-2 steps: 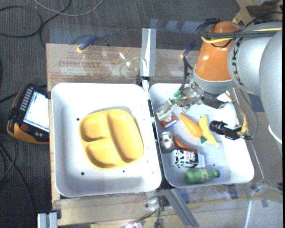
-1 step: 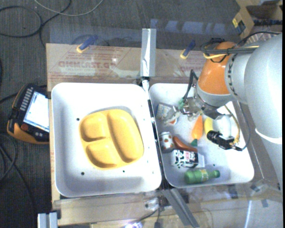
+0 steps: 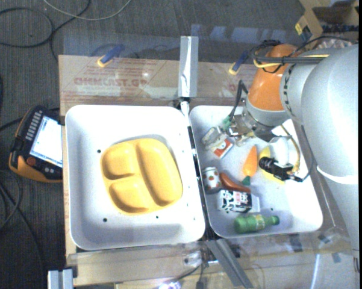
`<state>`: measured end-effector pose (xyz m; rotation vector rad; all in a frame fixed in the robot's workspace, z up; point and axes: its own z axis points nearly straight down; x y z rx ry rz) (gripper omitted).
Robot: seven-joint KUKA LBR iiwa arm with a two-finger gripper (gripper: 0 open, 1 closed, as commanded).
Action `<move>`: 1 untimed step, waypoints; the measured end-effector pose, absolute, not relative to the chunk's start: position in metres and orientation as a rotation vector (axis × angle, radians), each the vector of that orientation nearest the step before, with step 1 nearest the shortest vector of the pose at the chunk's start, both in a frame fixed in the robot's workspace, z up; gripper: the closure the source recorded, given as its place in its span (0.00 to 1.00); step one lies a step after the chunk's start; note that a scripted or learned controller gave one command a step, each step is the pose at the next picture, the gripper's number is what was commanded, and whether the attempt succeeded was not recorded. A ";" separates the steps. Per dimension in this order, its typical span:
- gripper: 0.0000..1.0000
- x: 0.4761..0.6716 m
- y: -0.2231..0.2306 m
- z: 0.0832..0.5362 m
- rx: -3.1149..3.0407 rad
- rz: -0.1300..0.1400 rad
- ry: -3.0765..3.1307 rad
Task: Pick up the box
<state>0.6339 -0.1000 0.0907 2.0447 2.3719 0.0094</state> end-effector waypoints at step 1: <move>0.00 0.612 -0.109 0.091 2.281 0.017 2.144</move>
